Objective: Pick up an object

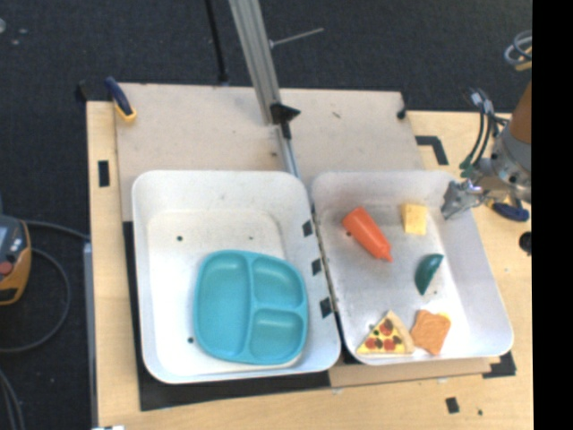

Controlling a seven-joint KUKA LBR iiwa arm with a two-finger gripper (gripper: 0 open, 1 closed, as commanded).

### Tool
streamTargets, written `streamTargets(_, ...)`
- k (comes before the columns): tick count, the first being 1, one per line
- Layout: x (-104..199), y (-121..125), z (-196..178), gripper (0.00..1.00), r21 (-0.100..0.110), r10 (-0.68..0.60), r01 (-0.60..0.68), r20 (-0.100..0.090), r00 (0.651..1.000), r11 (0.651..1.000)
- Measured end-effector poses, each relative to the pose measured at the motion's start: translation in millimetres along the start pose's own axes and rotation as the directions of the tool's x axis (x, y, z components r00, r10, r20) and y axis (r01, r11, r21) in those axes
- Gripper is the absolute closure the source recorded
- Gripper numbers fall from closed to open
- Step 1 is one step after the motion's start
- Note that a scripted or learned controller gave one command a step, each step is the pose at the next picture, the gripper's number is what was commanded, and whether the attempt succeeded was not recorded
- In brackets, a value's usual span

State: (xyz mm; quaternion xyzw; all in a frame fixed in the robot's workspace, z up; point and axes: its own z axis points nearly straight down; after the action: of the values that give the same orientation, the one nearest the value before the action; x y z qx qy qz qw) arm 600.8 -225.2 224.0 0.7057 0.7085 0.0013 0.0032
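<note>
Gripper [458, 197] at right bin [466, 330] rim, yellow block [414, 219] nearby, carrot [368, 233] beyond

Two white bins side by side, left bin [161, 195] holding a teal divided tray [251, 306], right bin [479, 276] with orange carrot [368, 233], yellow block [414, 219], pizza slice [386, 336], gripper [458, 199] at its upper right rim

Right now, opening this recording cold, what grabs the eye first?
The turquoise divided tray stands out most, lying in the left bin toward its near edge. Next come the small food toys scattered in the right bin: an orange carrot, a yellow cube, a dark green piece, a pizza slice and an orange cracker. The tool hovers at that bin's far right corner.
</note>
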Motion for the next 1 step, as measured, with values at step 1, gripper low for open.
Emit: streamTargets(1,-1.8,1.4,-54.5,1.0,0.0,0.0,0.0,0.001,1.0,1.0)
